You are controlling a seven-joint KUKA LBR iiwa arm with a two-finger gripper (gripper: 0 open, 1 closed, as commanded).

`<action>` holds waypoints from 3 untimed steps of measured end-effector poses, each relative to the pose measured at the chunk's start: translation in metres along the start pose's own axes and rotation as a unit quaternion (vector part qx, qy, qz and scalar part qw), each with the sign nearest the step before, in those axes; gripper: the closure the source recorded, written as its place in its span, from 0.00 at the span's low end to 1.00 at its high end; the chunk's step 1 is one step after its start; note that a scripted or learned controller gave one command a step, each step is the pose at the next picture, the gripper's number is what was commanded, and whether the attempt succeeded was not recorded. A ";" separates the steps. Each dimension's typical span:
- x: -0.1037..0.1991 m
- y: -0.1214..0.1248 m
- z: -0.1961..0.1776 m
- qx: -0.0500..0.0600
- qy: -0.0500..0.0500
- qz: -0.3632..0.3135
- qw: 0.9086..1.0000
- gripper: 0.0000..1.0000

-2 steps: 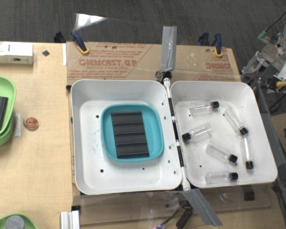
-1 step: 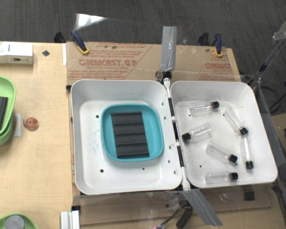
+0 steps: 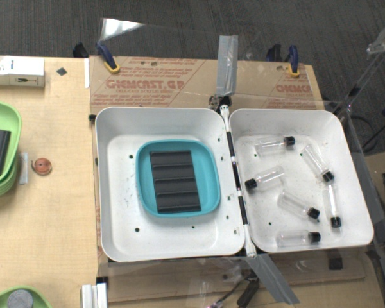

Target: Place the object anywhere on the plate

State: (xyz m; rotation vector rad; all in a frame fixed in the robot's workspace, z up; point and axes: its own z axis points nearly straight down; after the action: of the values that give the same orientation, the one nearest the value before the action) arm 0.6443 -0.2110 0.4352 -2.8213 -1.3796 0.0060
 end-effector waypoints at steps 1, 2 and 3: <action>-0.010 -0.024 0.160 0.000 0.000 0.036 0.999 0.00; -0.008 -0.002 0.015 0.000 0.000 0.050 0.999 0.00; -0.008 -0.002 0.016 0.000 0.000 0.051 0.999 0.00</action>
State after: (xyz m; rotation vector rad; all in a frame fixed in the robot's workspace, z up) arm 0.6379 -0.2157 0.4196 -2.8874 -1.2354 0.0066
